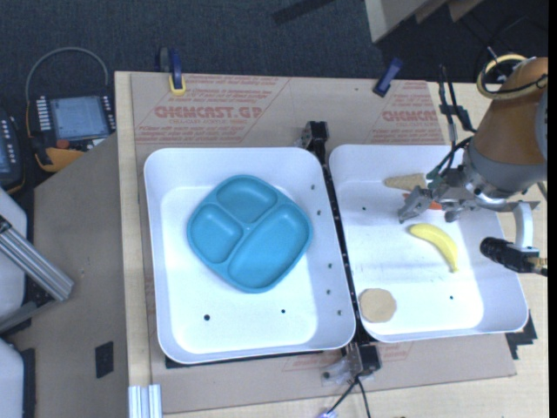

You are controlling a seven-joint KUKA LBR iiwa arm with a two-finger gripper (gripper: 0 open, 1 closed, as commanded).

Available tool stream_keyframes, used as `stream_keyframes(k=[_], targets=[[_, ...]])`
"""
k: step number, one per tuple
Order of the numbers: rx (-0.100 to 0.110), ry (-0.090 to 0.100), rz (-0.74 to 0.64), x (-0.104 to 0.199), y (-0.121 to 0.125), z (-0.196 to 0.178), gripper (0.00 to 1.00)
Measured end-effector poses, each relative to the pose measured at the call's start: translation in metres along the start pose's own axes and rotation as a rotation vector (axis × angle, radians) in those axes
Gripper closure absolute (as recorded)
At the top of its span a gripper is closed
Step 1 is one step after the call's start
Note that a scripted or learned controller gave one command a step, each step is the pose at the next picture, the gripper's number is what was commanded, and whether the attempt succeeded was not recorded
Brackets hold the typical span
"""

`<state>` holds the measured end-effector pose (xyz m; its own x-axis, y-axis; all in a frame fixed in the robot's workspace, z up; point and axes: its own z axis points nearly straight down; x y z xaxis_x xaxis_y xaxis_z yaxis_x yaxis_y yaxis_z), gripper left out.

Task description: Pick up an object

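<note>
Tool (424, 204) hovers just above the banana (438, 242).

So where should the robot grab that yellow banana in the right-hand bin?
Probably across the middle of the banana, coming straight down from above. It lies flat on the right bin's floor with bare space on both sides, and its curved body is narrowest crosswise, so the gripper could close across its width there.

Cardboard-topped bench (261, 103) with red lettering; blue clamp (177, 66) and dark clamp (387, 77) on far edge. Handheld control pendant (77, 117) left, on dark carpet (218, 16).
</note>
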<state>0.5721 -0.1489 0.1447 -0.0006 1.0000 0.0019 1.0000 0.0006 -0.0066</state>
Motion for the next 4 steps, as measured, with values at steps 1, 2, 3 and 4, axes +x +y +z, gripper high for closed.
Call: stream_keyframes(k=[1, 2, 3, 4], targets=[[-0.012, -0.005, 0.000, 0.005, -0.001, 0.041, 0.00], [-0.021, -0.009, 0.001, 0.003, 0.001, 0.027, 1.00], [-0.012, -0.004, -0.001, 0.007, 0.002, -0.016, 1.00], [-0.014, -0.004, -0.001, 0.006, 0.003, -0.070, 1.00]])
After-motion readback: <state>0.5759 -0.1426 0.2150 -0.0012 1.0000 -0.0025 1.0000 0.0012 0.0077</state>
